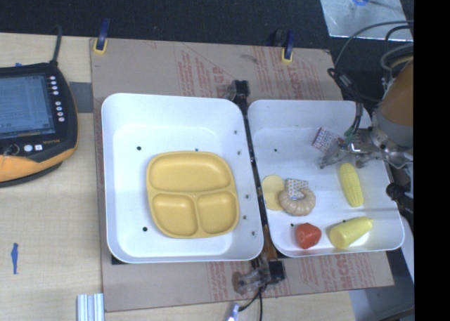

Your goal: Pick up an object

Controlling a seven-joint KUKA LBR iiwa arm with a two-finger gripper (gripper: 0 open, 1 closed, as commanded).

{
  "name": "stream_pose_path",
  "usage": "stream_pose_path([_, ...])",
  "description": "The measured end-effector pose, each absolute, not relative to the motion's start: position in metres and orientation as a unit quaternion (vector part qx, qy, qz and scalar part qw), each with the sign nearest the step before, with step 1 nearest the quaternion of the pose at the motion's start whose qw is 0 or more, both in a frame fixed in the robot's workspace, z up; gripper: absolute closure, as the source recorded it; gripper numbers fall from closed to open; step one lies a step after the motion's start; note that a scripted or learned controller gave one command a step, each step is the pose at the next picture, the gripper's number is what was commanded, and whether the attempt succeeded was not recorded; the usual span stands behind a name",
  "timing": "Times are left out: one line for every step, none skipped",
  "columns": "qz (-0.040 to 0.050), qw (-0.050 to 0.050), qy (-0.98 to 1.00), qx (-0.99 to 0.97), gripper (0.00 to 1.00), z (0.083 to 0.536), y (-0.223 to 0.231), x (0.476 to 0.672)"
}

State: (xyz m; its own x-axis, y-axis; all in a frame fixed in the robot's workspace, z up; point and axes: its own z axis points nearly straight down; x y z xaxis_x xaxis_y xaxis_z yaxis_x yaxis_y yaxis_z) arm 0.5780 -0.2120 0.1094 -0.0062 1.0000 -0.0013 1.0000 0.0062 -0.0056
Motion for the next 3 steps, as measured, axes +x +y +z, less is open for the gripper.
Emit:
stream_pose_path([0.0019, 0.001, -0.709, -0.705, 0.00, 0.094, -0.212, 0.556])
stream_pose_path([0.0031, 0.001, -0.711, -0.703, 1.00, 0.105, -0.213, 0.556])
stream_pose_path([0.0007, 0.000, -0.710, -0.704, 1.00, 0.093, -0.147, 0.597])
